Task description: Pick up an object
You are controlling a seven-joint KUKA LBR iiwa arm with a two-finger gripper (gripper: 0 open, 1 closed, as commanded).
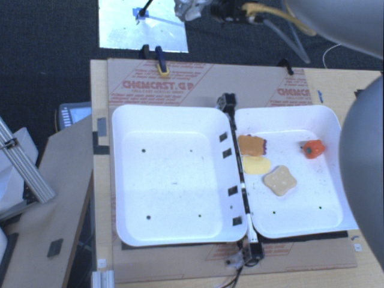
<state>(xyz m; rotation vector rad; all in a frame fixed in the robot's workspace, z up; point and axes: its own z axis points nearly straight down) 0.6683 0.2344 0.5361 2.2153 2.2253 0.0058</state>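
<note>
Seen from the fixed overhead camera, two shallow white bins sit side by side on a bench covered by a brown sheet printed with red lettering (pixel 157 84). The left bin (pixel 123 179) lies beside the right bin (pixel 327 215), the two meeting along a central seam dotted with small dark clips. Four small items rest in the right bin: an orange-brown piece with a purple edge (pixel 251 145) close to the seam, a pale yellow flat piece (pixel 257 165) just below and touching it, a tan toast-shaped piece (pixel 279 180) just beside the yellow one toward the near side, and a small orange-red item with a green tip (pixel 312 149) well apart from the others, toward the right wall. The gripper (pixel 191 3) hangs at the top of the frame, beyond the far edge of the bench and above a pale reflective panel (pixel 129 14), well clear of both bins and of every item. Its metal end is blurred and cut by the frame edge, so whether the jaws are open or closed cannot be told; nothing is seen between them. The grey arm (pixel 363 179) fills the right side, overlapping the right bin's edge.
</note>
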